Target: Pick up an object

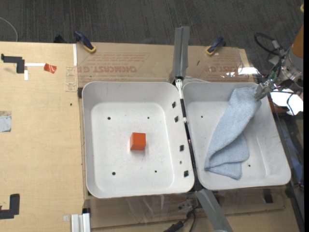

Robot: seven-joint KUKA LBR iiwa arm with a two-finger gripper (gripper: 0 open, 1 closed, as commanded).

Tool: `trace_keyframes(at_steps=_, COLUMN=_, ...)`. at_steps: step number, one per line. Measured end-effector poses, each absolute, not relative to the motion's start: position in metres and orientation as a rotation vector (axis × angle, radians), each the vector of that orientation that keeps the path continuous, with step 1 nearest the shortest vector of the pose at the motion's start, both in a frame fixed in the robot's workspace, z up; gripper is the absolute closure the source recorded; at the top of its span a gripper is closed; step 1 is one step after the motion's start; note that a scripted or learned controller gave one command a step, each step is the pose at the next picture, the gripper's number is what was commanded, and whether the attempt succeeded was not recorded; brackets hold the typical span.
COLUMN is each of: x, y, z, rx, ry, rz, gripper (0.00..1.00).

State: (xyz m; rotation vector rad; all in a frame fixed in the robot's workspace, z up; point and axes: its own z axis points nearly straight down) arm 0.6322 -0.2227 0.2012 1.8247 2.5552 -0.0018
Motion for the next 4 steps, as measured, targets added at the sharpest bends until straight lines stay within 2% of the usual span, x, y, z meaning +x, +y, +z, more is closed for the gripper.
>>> trace_keyframes(at_steps=1, x=0.652, y=-0.217, z=0.200, rx=1.792, ry=2.577, rz=-0.002, gripper=1.00)
trace_keyframes(at_steps=2, x=0.629, y=-0.206, z=0.182, rx=1.791, ry=2.579, rz=-0.002, gripper=1.00)
trace_keyframes(at_steps=3, x=0.659, y=-0.207, z=0.180, rx=1.758, ry=2.600, rz=-0.001, gripper=1.00)
trace_keyframes(at_steps=4, x=0.659, y=-0.194, z=0.224, rx=1.694, ry=2.641, rz=-0.001, gripper=1.00)
